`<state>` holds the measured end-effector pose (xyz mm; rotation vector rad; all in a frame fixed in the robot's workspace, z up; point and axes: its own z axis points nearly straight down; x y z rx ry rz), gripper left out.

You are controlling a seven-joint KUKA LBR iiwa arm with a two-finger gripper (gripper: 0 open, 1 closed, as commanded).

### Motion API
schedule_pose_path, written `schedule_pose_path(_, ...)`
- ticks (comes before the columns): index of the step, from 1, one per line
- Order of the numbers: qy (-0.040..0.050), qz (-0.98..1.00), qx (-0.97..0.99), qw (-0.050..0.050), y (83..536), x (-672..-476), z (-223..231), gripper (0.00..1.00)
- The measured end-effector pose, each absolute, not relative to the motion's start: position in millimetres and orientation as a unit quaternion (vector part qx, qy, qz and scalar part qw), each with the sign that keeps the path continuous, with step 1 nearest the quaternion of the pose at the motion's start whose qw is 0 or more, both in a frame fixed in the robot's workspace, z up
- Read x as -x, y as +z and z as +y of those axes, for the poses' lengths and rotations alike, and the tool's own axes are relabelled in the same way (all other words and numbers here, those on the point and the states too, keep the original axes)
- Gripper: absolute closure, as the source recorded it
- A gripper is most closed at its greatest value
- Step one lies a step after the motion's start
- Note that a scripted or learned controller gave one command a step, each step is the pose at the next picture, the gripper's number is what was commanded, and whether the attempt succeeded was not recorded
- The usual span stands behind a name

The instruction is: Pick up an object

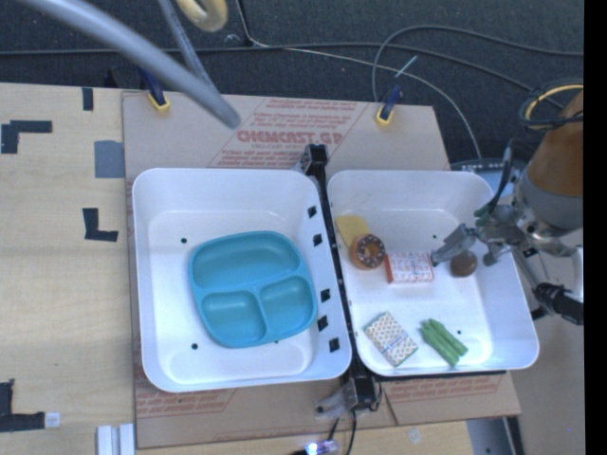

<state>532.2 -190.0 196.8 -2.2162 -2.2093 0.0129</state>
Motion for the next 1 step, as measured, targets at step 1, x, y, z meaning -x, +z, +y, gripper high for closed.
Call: schedule_pose_path(1,0.0006,-0.707,0.707,0.000,204.1,-535.5,-189.7,0.00)
